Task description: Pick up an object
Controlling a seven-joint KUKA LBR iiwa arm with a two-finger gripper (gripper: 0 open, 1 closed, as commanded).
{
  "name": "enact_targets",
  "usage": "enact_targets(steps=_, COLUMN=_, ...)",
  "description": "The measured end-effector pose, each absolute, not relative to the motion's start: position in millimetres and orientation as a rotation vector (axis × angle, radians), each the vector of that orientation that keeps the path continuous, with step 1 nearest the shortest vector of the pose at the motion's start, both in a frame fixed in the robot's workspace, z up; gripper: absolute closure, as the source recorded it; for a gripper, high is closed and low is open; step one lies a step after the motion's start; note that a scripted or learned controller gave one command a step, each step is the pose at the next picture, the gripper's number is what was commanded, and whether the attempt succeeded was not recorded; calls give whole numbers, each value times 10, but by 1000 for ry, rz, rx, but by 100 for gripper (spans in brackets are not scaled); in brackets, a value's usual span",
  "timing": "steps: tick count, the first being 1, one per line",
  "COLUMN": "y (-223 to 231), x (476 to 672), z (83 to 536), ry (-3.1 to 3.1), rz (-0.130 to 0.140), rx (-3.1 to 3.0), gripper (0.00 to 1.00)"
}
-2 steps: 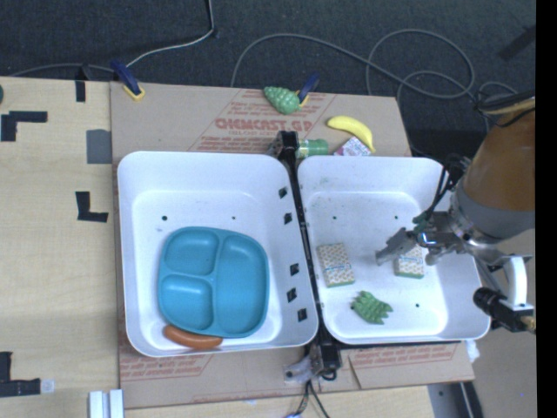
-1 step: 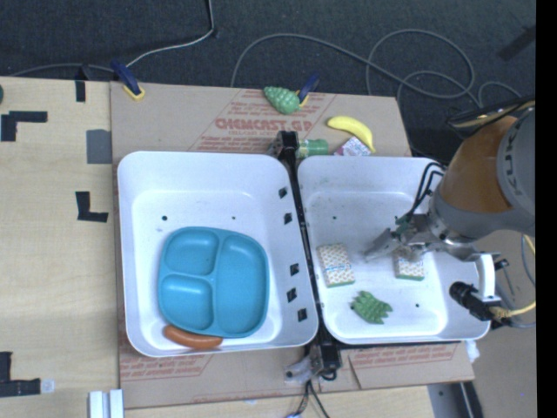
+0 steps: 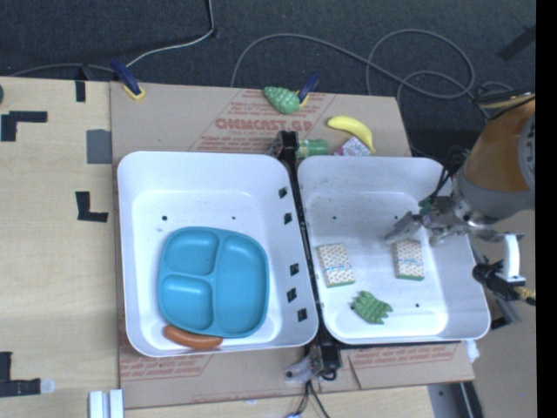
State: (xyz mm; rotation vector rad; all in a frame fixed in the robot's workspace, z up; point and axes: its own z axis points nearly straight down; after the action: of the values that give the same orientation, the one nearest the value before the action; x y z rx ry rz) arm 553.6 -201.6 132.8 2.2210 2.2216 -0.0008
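Under the claw (image 3: 416, 230) in the right bin (image 3: 348, 181) lies a flat cracker (image 3: 408, 259); light, stiff, probably brittle, best pinched across its short edges. Claw's opening: cannot tell.

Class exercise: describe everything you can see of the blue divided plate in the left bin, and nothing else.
The blue divided plate is a rounded-square tray, light blue, plastic by its look, with three compartments: one tall one on the right and two smaller ones stacked on the left, split by raised ridges. It lies flat, face up, slightly turned, in the front part of the left bin. Nothing lies in its compartments. An orange sausage-shaped toy lies along its front edge, seemingly touching it.
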Motion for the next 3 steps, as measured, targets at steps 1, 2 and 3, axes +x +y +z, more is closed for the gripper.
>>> enact_targets(steps=1, y=-1929, x=5261, z=866, ry=2219, rz=2, rx=2218, gripper=0)
enact_targets(steps=2, y=-1602, x=5743, z=869, ry=2219, rz=4, rx=2215, gripper=0)
enact_targets(steps=3, y=-2078, x=5320, z=870, ry=2217, rz=1, rx=2217, gripper=0)
